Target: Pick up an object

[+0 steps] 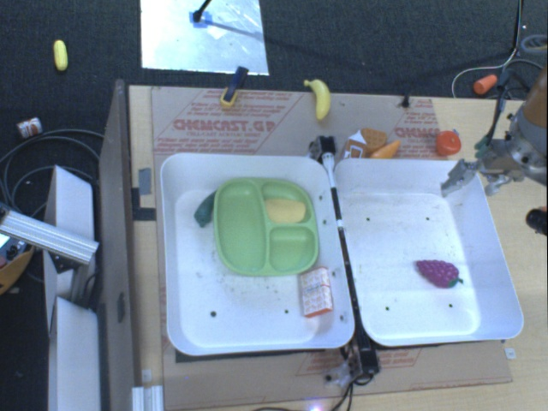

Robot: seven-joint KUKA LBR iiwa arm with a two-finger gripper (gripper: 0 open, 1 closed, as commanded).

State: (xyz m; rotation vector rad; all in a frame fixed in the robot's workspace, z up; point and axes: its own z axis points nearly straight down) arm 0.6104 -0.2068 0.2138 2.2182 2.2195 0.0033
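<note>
A: Cardboard point(257, 114) is lying under both bins, and nearest the camera, in the left white bin point(193, 324), a small red-and-white packet point(316, 292) is sitting just below the green three-compartment plastic tray point(248, 247).

B: And over in the right white bin point(488, 315), a lone purple bunch of toy grapes point(437, 272) is resting toward the right side, well apart from everything else. That is looking like the obvious pick.

A: I'm judging it as light, likely moulded plastic or rubber, bumpy all over. Those knobs are probably going to give the fingers something to bite, though a rounded body may squirt out if it is pinched off-centre.

B: So closing across the fat middle, the short way, is making most sense to me.

A: Moving back, a pale yellow block point(286, 210) is sitting in the tray's upper right compartment, and a dark green piece point(205, 210) is touching the tray's left rim.

B: Further up, the two-finger gripper point(473, 175) is hovering over the right bin's far right corner, well away from the grapes. Its fingers are looking spread apart, with nothing between them.

A: Beyond the bins, an orange carrot-like toy point(385, 150), a red tomato-like toy point(447, 143) and a yellow toy banana point(320, 98) are lying on the cardboard.
</note>
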